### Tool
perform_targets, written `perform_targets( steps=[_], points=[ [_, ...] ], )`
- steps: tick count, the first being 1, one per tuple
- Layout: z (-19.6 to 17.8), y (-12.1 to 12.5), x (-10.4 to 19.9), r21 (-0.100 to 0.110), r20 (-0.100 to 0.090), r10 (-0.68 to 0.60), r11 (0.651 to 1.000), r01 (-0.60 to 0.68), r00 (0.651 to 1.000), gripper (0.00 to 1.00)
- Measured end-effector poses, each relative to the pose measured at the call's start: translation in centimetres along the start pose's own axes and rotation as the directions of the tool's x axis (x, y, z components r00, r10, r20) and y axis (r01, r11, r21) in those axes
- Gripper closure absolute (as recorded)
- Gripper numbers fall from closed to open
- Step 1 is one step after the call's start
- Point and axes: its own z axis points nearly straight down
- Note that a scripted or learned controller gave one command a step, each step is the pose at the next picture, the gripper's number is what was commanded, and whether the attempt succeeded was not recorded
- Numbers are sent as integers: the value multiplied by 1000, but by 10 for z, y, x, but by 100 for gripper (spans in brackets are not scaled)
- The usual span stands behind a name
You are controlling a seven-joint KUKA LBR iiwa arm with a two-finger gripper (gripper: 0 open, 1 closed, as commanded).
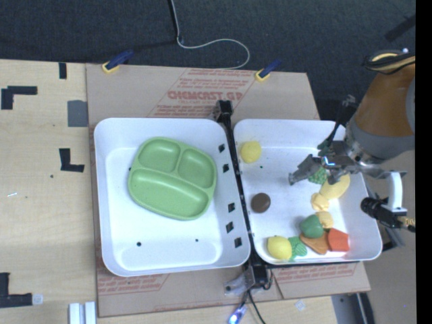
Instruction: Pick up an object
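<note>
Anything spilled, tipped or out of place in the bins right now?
Nothing stands out. The green divided plate lies flat in the left bin; the toy foods lie loose inside the right bin, with the gripper above them.

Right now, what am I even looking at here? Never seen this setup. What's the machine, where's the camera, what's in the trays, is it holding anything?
One picture, from a fixed camera above the bench, looking down at a slant. The machine is a grey and orange robot arm entering from the right; its two-finger gripper hangs over the right bin. That bin holds toy food: a yellow ball, a brown disc, a lemon, a banana-like piece, a green piece and an orange piece. The left bin holds a green divided plate. I cannot tell whether the gripper holds anything.
</note>
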Motion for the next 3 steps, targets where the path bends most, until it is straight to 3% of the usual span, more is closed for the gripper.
perform_targets(
  steps=[1,2,3],
  points=[
    [-151,-39,12,-16,3,-1,1000,1,1000,0],
    [-249,-53,81,-11,1,-7,1000,7,1000,0],
    [-254,-52,77,-2,3,0,1000,0,1000,100]
  ],
)
